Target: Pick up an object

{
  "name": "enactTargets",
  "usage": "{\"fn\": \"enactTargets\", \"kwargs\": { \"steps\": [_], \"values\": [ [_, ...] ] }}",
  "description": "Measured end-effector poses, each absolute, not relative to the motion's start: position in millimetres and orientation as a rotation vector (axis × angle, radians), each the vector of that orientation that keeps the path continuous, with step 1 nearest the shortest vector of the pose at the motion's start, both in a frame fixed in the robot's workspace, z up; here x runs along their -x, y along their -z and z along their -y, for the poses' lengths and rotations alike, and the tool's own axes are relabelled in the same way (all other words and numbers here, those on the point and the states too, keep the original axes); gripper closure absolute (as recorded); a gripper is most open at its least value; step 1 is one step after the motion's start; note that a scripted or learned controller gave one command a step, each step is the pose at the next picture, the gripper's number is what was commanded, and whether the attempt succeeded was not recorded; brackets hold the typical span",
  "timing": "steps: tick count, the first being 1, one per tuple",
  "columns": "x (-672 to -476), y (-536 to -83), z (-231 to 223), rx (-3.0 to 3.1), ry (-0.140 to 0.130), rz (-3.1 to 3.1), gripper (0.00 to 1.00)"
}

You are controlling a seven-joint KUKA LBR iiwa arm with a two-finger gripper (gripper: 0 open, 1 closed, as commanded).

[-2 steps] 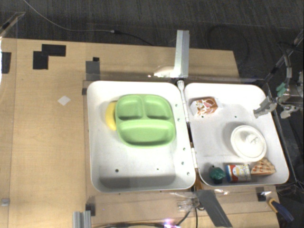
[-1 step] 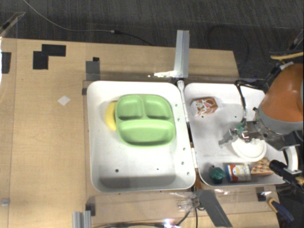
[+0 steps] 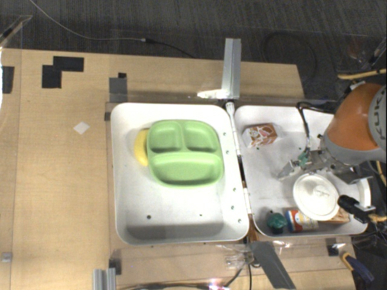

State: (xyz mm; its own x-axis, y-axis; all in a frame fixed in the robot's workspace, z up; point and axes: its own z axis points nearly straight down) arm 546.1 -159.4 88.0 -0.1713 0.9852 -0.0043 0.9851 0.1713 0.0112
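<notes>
So, going left to right: the left bin (image 3: 130,180) holds a green divided tray (image 3: 183,151) lying flat toward its upper half, with something yellow (image 3: 140,147) poking out from under the tray's left edge, touching it. Hard to tell what the yellow thing is, maybe a banana-ish toy.

Across the divider, the right bin (image 3: 266,180) has more going on. A small reddish-brown packet (image 3: 261,135) with a printed face sits near the upper left corner, well apart from the rest. Along the bottom wall lie a dark green lump (image 3: 277,222) and, just beside it, a little bottle or tube (image 3: 300,220) with a red-and-blue label, on its side. A round white lid-like disc (image 3: 315,194) sits just above those.

The arm (image 3: 357,125) comes in from the right, orange band showing, and the gripper (image 3: 300,162) hangs low over the right bin, just above and left of the white disc. It's too small and cluttered there to say whether it's spread or pinched, so that can't be called either way.

As for progress: nothing looks lifted. Every object seems to be resting on a bin floor, so the pick looks not yet done. Likely targets are the nearby disc or the packet, but that's a guess.
</notes>
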Motion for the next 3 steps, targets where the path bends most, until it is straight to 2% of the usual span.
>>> {"fn": "enactTargets", "kwargs": {
  "steps": [1,2,3],
  "values": [
    [-569.5,-89,107,-1.850,-0.010,-2.526,0.00],
    [-620.0,-87,97,-1.715,-0.007,-2.624,0.00],
    [-607.7,-87,151,-1.765,-0.004,-2.590,0.00]
  ]
}}
